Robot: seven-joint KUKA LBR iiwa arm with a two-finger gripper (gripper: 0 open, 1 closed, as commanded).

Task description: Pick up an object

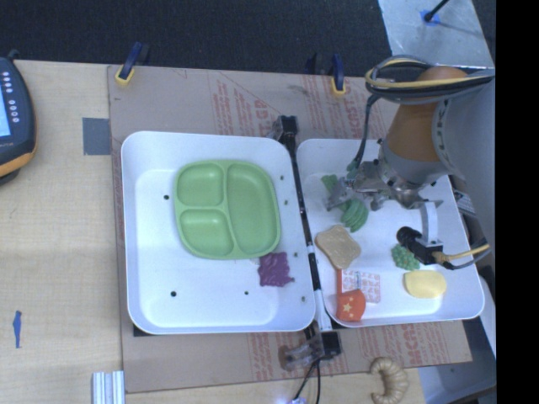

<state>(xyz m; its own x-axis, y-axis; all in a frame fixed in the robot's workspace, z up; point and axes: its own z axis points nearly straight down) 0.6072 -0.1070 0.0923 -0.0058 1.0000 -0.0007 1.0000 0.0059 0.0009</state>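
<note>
The end effector (354, 194) hangs over a green vegetable (355, 215) in the right bin (459, 310).

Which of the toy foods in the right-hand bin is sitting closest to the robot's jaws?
The dark green vegetable, lying just under the gripper in the upper left of the right bin. The bread slice, yellow piece and red piece lie farther toward the bin's front.

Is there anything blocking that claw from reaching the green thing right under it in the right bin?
Nothing visible blocks it. The claw hangs directly over the dark green object in the right bin. The slice of bread lies just below it in the view, close by but not in between.
</note>
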